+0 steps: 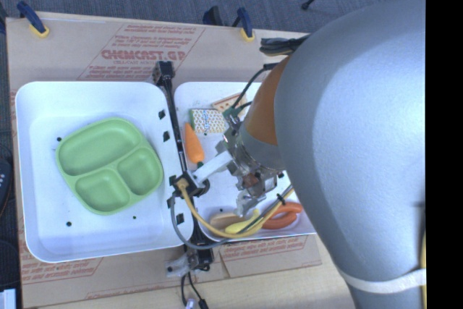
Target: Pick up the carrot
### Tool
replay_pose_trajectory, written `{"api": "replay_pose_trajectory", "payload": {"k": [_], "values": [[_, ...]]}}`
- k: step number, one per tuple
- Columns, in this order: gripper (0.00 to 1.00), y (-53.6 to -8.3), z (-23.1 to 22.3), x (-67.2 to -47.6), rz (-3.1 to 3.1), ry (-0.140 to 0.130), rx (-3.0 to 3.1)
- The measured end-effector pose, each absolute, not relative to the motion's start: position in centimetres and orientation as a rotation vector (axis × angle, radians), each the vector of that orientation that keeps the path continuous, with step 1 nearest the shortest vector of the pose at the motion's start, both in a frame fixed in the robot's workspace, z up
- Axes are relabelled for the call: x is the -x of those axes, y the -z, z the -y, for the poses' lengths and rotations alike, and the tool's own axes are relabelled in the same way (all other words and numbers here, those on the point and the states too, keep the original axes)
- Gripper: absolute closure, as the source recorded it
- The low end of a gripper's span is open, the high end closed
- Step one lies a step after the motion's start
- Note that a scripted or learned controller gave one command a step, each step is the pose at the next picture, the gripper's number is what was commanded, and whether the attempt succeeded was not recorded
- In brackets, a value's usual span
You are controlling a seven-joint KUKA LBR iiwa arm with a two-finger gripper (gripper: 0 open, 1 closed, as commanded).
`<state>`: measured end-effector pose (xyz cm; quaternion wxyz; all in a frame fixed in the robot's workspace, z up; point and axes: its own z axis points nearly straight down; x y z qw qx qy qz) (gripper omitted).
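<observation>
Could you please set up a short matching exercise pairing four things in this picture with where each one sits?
Things:
1. green plate
2. carrot
3. banana
4. blue clamp

Places:
A. far left corner of the bench
B. near edge of the right bin
C. left bin
D. right bin, close to the divider between the bins

Pairs: 1-C, 2-D, 3-B, 4-A

The grey arm point(362, 134) reaches in from the right, tool point(248, 188) pointing down.
</observation>
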<state>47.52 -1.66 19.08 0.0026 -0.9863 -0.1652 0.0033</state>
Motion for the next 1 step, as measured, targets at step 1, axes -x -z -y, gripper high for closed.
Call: {"api": "replay_pose_trajectory", "payload": {"k": [1], "values": [[0.0, -19.1, -0.57, -47.56, 0.371, -0.008, 3.116]]}}
